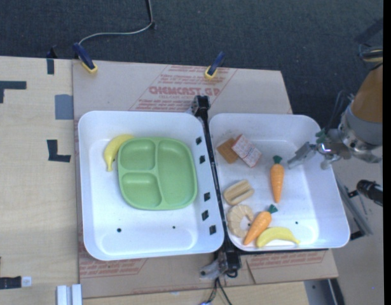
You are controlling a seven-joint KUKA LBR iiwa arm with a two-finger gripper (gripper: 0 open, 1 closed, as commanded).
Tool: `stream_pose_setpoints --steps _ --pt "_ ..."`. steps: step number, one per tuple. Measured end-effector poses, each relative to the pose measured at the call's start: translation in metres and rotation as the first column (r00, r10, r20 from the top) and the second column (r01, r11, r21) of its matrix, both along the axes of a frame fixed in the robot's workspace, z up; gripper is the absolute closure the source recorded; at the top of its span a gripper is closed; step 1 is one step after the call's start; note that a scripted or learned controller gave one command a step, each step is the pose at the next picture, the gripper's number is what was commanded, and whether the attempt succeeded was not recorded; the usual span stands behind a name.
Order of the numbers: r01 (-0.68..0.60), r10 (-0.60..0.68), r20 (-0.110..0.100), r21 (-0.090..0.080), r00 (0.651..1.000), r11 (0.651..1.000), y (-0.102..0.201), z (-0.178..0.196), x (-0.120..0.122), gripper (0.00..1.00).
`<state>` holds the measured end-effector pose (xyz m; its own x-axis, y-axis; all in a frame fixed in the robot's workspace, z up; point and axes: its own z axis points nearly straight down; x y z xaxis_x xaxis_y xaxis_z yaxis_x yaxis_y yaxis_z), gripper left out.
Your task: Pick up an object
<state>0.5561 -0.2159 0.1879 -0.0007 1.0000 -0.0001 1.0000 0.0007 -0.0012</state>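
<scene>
The right bin [322,202] holds several toy foods. An orange carrot [277,180] stands lengthwise near the middle, and a second carrot [257,226] lies beside a yellow banana [276,236] at the front. A bun [238,191], a pale round pastry [238,217] and a brown-and-pink block [240,149] lie towards the bin's left side. My gripper [311,157] hovers over the right bin's far right part, just right of the first carrot's green top. It is open, with nothing between its fingers [299,155].
The left bin [93,221] holds a green divided plate [158,173] with a yellow banana [114,149] at its far left corner. A black divider [208,170] runs between the bins. Two clamps [86,57] pin the cardboard at the back.
</scene>
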Motion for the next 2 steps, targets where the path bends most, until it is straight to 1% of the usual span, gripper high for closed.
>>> stream_pose_setpoints --steps 1,2 --pt "-0.001 0.001 0.004 0.0 1.0 1.0 0.0435 -0.1013 0.0151 0.0" --pt "0.0 0.0 0.007 -0.004 1.0 1.0 0.0423 -0.0914 0.0155 1.0"
